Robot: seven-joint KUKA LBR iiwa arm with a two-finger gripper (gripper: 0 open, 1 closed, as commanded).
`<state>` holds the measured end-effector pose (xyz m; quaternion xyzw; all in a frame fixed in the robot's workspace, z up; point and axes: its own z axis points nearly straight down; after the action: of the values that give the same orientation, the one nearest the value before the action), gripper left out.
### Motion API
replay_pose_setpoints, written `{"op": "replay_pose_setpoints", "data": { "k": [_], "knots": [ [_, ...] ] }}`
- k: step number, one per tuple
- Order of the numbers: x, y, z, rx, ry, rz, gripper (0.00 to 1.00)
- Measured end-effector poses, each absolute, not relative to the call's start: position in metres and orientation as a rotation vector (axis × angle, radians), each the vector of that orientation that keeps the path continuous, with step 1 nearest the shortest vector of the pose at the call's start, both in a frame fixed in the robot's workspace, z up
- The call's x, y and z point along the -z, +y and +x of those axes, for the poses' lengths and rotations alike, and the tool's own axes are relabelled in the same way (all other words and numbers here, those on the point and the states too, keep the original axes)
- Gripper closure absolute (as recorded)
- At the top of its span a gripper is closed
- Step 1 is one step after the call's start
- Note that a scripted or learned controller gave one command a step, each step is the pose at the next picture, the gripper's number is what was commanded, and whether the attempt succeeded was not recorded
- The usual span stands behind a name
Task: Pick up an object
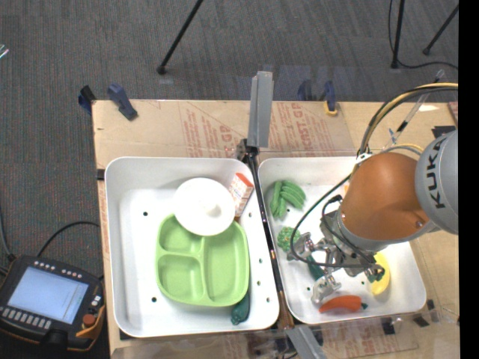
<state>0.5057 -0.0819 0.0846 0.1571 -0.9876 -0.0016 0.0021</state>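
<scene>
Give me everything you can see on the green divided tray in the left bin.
The green divided tray looks like light green plastic with rounded corners and three compartments. It lies flat on the floor of the left bin, toward its near right side. A round white plate overlaps its far edge; a dark green item sits at its near right corner.

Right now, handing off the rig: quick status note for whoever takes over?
Gripper: low in the right bin, above the orange-red carrot. Whether it grips anything can't be told.
Right bin: green pea pods at the upper left, broccoli below them, carrot near the front edge, a yellow piece beside the wrist.
Left bin: green tray, white plate overlapping the tray's top, small carton at the divider, dark green item at the front.
Done: no confirmed pick.
Left: grasp and lift one object.
</scene>
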Motion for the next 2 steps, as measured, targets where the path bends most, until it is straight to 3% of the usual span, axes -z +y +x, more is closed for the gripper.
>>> {"op": "replay_pose_setpoints", "data": {
  "k": [1,2],
  "knots": [
    [-0.092,-0.081,0.505,0.009,-3.095,0.494,1.00],
    [-0.188,-0.017,0.506,0.002,-3.111,0.466,1.00]
  ]
}}
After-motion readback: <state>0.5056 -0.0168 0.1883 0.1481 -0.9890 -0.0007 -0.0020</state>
